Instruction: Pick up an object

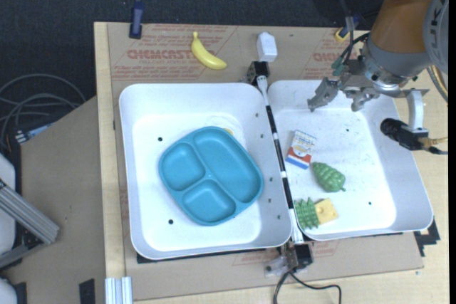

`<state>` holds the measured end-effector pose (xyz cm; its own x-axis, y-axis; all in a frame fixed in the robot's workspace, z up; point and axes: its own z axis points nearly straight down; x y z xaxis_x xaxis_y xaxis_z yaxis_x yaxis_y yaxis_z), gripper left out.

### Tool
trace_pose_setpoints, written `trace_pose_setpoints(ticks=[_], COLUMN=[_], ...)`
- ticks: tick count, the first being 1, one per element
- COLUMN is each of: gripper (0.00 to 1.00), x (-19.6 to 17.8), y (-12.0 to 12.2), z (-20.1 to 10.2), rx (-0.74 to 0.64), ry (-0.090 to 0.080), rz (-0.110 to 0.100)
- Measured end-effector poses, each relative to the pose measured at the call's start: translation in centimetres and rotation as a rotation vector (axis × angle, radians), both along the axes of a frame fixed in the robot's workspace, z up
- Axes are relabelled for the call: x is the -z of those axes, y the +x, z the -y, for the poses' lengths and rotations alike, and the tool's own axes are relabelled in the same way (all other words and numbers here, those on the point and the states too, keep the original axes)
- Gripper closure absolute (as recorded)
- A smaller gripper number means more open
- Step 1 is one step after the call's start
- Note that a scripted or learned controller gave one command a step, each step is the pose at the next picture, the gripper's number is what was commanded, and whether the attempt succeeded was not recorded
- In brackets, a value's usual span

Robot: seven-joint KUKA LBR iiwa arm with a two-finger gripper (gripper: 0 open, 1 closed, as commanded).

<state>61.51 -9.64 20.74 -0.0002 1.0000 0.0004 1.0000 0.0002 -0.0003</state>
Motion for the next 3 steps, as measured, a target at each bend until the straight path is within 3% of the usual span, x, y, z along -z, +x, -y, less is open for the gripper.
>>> trace_pose_setpoints(ticks=[1,2,3], gripper=[0.00,0.00,0.00], x=[4.2,12.3,12.3], y=[-5.6,-8.6,-10.8], z=[0.0,0.5,-0.1], rx=[0.001,0.001,0.002], ry=[0.000,0.000,0.001], rz=[-0.003,-0.001,-0.003])
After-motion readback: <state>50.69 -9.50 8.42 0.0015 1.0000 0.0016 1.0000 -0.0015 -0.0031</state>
